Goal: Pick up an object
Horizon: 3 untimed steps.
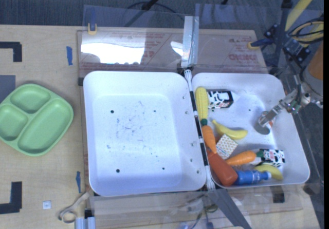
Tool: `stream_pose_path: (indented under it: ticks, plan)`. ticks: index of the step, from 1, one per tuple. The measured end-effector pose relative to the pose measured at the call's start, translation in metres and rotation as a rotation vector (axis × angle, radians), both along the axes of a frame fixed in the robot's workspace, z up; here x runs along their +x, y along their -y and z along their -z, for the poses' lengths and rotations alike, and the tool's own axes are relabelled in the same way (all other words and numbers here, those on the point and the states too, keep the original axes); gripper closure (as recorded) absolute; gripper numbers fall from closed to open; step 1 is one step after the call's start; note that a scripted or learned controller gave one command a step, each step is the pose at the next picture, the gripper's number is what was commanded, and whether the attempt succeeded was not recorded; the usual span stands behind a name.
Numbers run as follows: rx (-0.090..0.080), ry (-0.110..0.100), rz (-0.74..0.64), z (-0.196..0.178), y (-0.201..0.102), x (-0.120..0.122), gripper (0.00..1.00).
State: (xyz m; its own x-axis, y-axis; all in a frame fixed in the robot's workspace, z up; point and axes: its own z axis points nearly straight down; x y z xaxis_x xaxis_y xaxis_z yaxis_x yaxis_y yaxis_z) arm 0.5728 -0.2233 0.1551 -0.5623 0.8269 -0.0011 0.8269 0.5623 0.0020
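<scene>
1. Looking down from the one camera, two shallow white plastic bins sit side by side on the wooden desk (41, 182). The right white bin (295, 171) is my landmark.
2. All the toys lie in the right white bin, along its left and bottom walls. A yellow plastic corn cob (202, 102) lies by the left wall, with a black-and-white cow-print carton (220, 99) touching it.
3. Below them are a curved yellow toy banana (231, 131), a long orange toy carrot (208, 138) and a small square cracker-like block (226, 146).
4. Near the bottom wall are a fat red-orange toy bottle (222, 170), a second orange carrot (240, 158), a blue tube (252, 176) and another small cow-print carton (271, 157).
5. The shiny metal end effector (265, 120) reaches in over the right wall of the right white bin. It hangs above bare bin floor, well apart from the toys.
6. I cannot tell if the end effector is open or closed. Nothing sits in it.
7. The other white bin (97, 84) is left of the right white bin. A green plastic divided plate (35, 118) lies farther left on the desk.
8. I think it may go wrong here. If the end effector drops straight down, it would grab only floor. The toys are also packed close, so it might bump two and slip.
</scene>
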Motion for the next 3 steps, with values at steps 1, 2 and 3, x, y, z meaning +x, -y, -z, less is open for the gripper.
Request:
stream_pose_path:
  ticks: [1,2,3]
  plan:
    - [-0.002,0.004,-0.061,-0.016,0.0,0.002,0.0]
    - [-0.003,0.005,-0.276,0.05,0.0,-0.003,0.0]
    - [-0.005,0.006,-0.6,0.037,-0.001,0.004,0.0]
